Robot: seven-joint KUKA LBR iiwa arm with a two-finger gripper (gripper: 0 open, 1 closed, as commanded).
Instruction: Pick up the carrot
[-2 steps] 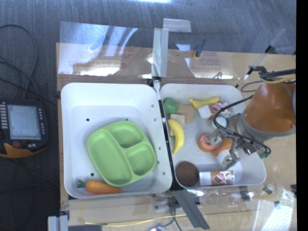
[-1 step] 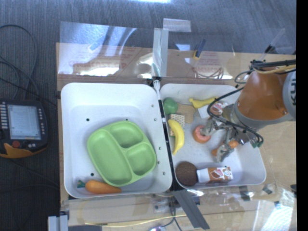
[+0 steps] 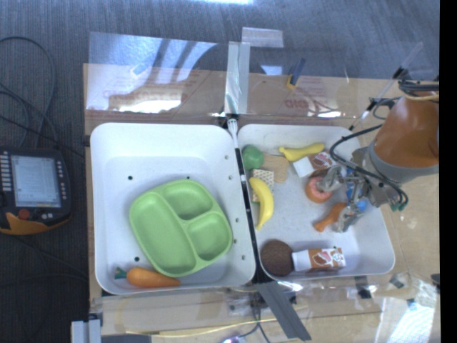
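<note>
Camera view: we see our hand (image 3: 348, 204) low in the right bin (image 3: 378, 259), over a small orange piece (image 3: 328, 219); we cannot tell whether it is released or clenched. The carrot (image 3: 146, 278) lies at the near edge of the left bin (image 3: 107, 156), just beside the green plate (image 3: 182, 226). A banana (image 3: 263, 200) lies near the divider, a bottle (image 3: 323, 259) along the right bin's near wall.

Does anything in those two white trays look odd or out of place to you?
Nothing looks spilled or broken. One thing stands out: a carrot lies in the left bin beside the green plate, yet the gripper hangs over the crowded right bin, near a smaller orange piece.
</note>
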